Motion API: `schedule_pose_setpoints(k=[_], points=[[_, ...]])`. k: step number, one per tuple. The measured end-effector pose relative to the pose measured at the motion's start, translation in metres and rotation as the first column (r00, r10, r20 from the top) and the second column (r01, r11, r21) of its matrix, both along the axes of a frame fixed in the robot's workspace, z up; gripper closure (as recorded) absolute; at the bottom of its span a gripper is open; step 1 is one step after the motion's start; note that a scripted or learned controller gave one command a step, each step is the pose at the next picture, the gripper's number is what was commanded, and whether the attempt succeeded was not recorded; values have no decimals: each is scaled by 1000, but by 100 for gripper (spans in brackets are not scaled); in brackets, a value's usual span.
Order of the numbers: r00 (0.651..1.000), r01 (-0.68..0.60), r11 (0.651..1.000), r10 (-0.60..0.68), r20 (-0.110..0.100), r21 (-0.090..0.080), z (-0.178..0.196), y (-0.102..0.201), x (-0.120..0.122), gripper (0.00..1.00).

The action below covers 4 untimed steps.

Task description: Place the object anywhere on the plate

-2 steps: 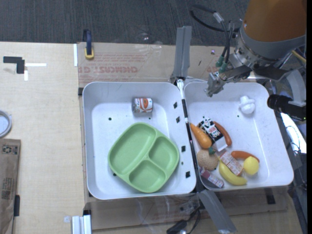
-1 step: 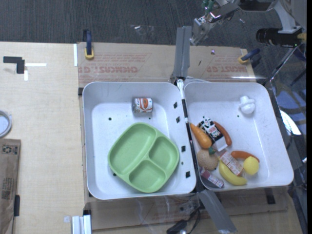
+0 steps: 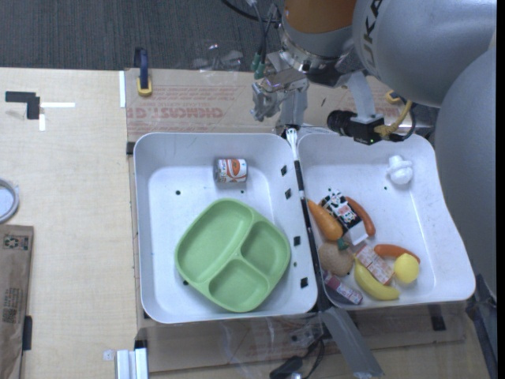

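Observation:
A green three-compartment plate (image 3: 233,255) lies in the left bin (image 3: 150,212), towards its front. A small orange-and-white can (image 3: 231,170) lies on its side behind the plate, near the back wall. My gripper (image 3: 282,110) hangs over the back rim where the two bins meet, above and to the right of the can and well apart from it. I see nothing held under it.
The right bin (image 3: 442,204) holds several toy foods: a carrot (image 3: 325,219), a black-and-white carton (image 3: 342,209), a banana (image 3: 375,283), a lemon (image 3: 406,269) and a white piece (image 3: 400,170). The arm's grey body covers the upper right. A cardboard sheet (image 3: 197,101) lies behind the bins.

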<state>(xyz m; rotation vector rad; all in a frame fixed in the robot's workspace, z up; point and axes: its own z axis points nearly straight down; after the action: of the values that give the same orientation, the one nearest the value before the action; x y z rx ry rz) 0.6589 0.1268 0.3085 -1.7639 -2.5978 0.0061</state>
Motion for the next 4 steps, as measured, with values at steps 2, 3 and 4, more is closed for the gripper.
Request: schedule_pose_setpoints(k=[2,3,4], points=[[1000,5,1000,-5,3,1,-217,38,-35,100],[966,-257,966,257,2,2,-217,38,-162,100],[966,-257,966,257,2,2,-217,38,-162,0]])
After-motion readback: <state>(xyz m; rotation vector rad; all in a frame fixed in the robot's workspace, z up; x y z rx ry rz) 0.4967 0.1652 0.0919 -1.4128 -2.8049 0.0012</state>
